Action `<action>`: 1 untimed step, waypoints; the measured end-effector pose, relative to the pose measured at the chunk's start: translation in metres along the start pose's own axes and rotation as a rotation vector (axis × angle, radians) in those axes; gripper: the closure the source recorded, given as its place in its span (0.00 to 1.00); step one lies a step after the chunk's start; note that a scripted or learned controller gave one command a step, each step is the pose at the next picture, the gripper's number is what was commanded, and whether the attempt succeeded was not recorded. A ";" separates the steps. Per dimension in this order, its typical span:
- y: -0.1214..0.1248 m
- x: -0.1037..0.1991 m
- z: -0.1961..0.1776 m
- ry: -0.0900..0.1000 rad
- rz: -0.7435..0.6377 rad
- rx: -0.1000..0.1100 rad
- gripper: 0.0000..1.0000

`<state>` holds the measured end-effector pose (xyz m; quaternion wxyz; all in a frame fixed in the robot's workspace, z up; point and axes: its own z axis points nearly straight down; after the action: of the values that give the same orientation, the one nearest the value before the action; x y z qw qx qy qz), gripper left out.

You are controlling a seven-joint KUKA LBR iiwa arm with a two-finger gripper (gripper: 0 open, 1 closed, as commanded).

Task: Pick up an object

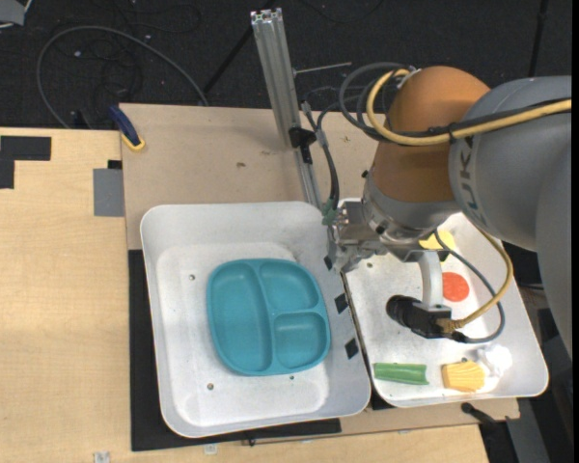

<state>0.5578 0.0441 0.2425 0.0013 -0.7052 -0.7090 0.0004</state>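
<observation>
Over the right bin, centre-right of frame: the grey arm (511,152) with its orange band (429,128) hangs above the bin's upper left corner.
Gripper (348,247): low at the inner edge of the right bin (526,379), just beside the wall shared with the left bin; mostly hidden under the wrist, so I cannot tell whether it is wide, narrow or holding anything.
Objects to pick: a green piece (399,373) and a yellow piece (464,377) lie near each other along the right bin's lower edge; an orange-red piece (454,285) lies higher, toward its right side.
Left bin (174,384): holds a teal divided plate (267,316), lying flat near its middle.
Writing: dark letters on the arm's grey casing, too cut off to read whole.
</observation>
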 end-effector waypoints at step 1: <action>0.002 0.060 0.002 0.000 0.000 0.001 1.00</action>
<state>0.5596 0.1038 0.2406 0.0014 -0.7053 -0.7089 0.0007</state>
